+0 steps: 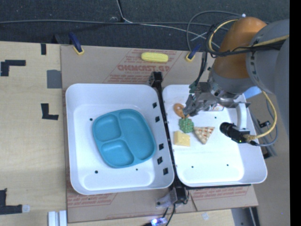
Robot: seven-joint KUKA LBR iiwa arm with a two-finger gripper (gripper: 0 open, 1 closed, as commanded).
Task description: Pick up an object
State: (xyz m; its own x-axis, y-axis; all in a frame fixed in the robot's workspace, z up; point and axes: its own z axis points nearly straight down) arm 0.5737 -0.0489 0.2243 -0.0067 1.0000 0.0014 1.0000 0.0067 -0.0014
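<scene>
The grey arm [270,55] reaches in from the right, its orange band [240,46] sitting above the wrist. The end effector [192,108] points down and leftward, low over the right side of the view.

Arm [254,55] cut off by right picture edge. Its wrist hides the right bin's [221,171] far rim. Orange-brown piece [178,109] partly covered by gripper [192,108]; identity unclear. Jaws' state too dark to tell.
</scene>
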